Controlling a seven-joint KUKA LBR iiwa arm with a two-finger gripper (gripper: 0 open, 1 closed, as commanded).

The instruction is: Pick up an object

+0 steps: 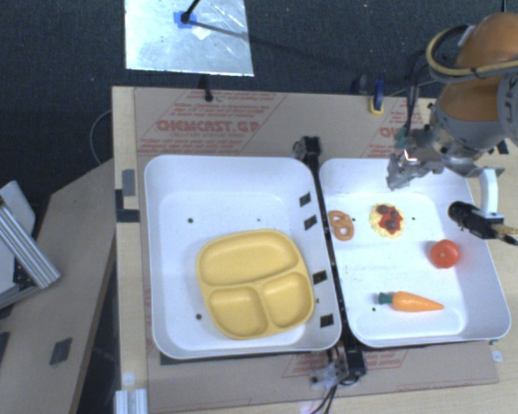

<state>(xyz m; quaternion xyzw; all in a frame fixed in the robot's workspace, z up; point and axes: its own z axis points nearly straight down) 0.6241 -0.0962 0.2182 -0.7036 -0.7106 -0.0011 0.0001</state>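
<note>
Overhead camera, looking down at a slant: two shallow white bins side by side on a printed brown board (216, 123). In the left bin (181, 205), a yellow divided plate (255, 281) with three compartments, lying flat toward the near side. In the right bin (466, 313), four small toy foods, all loose on the floor and apart from one another. A pretzel (341, 224) close to the wall shared with the left bin. A small pizza (387, 220) just beside it, on its right. A red tomato (445, 254) farther right. An orange carrot (412, 301) with a green stub, lying along the near side. Gripper (403, 175) over the back of the right bin, just behind the pizza, pointing down, seemingly clear of the floor, though hard to judge from this angle. Width of its grip unreadable, too dark and small to say. All four toys resting apart from the gripper. Grey arm (479, 110) reaching in from the right. Beyond the board, a crinkled silver sheet (188, 24) on dark ground.
</note>
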